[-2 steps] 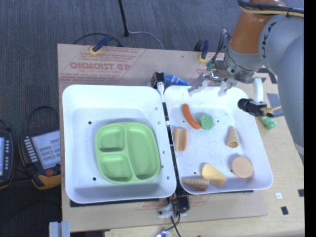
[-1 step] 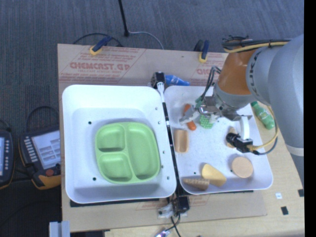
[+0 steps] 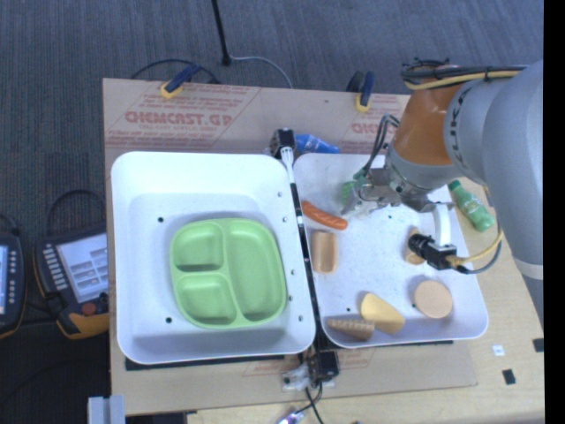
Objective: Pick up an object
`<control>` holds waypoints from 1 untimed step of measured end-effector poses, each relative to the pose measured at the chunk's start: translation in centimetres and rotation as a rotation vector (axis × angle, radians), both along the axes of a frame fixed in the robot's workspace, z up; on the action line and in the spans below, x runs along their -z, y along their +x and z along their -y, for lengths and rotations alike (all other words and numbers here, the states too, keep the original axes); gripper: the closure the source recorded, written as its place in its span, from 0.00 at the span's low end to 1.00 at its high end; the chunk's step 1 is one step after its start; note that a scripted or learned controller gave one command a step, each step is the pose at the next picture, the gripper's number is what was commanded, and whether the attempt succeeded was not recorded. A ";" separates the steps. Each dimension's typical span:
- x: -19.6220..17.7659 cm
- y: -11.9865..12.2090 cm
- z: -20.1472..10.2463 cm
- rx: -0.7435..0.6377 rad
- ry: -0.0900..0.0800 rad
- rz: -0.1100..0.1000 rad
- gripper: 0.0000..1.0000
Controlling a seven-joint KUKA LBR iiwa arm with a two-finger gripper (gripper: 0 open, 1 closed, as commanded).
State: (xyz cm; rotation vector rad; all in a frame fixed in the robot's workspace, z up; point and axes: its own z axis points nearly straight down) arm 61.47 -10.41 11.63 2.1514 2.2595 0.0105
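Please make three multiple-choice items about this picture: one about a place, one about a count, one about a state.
1. Where is the green plastic divided tray?
A. in the left white bin
B. in the right white bin
C. on the carpet

2. How many compartments does this tray have?
A. two
B. three
C. five

3. How does the orange carrot-shaped toy lie?
A. standing upright
B. on the tray
C. flat on the right bin's floor, near the divider

Answers:
1 A: it fills the left bin's floor.
2 B: two small ones on the left, one long one on the right.
3 C: it lies flat, apart from the gripper.
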 end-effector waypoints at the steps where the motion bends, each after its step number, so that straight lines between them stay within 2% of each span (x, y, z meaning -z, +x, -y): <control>1: 0.0 0.0 0.0 0.000 0.000 -0.001 0.00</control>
